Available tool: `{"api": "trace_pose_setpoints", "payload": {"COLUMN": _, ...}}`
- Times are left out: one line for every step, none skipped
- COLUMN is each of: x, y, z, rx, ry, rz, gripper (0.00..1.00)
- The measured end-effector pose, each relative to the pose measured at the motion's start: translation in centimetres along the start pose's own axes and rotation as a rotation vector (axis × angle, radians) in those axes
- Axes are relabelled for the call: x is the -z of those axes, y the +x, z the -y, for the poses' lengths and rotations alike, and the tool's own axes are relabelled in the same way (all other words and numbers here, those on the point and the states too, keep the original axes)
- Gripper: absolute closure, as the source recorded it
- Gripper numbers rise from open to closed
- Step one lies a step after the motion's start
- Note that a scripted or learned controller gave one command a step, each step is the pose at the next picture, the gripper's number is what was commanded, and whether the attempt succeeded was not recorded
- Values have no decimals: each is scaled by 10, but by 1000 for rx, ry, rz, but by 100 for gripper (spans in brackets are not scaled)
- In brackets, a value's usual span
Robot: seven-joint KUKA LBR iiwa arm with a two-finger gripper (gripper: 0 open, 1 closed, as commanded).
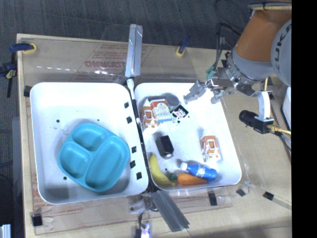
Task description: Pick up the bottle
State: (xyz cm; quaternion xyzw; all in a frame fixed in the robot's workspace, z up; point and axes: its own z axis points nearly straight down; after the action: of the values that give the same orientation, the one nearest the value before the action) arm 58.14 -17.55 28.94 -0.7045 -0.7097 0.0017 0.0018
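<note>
**Target location.** Bottle (200, 172) lying on its side at the near wall of the right bin (194, 128), toward the near right corner. Blue body, white cap pointing toward the divider side of that bin. Orange carrot (192, 180) wedged between bottle and near wall, apparently touching along the body. Banana (157, 170) at the same wall, closer to the divider, just beside the cap end. Small orange-and-white carton (210, 148) toward the bin centre from the bottle, near but apart.

**Gripper state.** Gripper (204, 94) hovering over the far right part of the bin, well apart from the bottle. Jaws spread, nothing between them.

**Handling estimate.** Probably light plastic, stiff enough for a firm pinch, with a smooth, rounded and likely slippery skin. Liable to roll when touched on one side only. Fill level not discernible.

**Recommended hold.**
- Take across the middle of the blue body, jaws square to the long axis.
- Avoid the cap end: narrower, and crowded by the banana.
- Set one finger on the bin-centre side, where bare floor shows; expect little room for the other finger on the carrot side.
- Close gently and centred, to prevent squirting the bottle out toward the wall.

**Other contents.** Two cartons (156, 113) at the far wall and a black block (165, 146) near the bin centre, both clear of the approach.
</note>
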Motion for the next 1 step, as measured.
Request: {"api": "trace_pose_setpoints", "payload": {"x": -78, "y": -3, "z": 68, "rx": 28, "ry": -1, "rz": 0, "gripper": 0}}
